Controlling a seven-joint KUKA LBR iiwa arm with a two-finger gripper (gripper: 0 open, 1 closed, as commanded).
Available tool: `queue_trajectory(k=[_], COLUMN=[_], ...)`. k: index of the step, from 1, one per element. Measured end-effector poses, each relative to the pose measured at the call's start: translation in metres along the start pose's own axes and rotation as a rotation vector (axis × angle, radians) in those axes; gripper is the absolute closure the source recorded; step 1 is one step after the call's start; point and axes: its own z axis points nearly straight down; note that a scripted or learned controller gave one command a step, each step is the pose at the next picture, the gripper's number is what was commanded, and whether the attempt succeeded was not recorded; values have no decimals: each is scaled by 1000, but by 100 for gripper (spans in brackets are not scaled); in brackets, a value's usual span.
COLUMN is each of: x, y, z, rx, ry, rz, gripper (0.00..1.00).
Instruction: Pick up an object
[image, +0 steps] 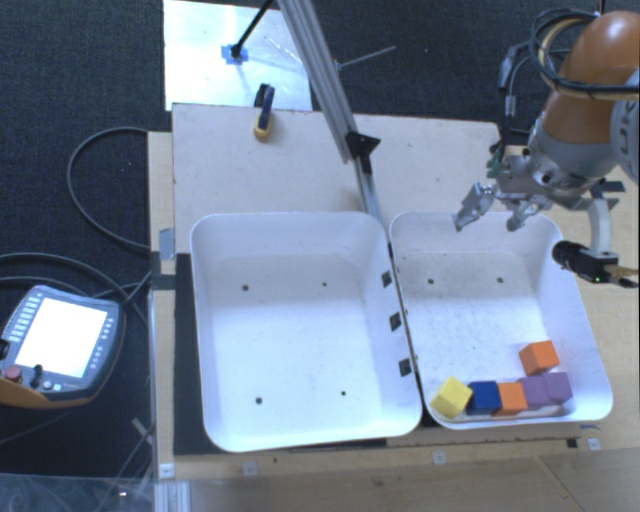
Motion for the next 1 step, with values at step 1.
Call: queue_trajectory(k=[1], x=[-75], y=[24], z=[138], rx=[6], ry=[-2], rz=[5], gripper=[0])
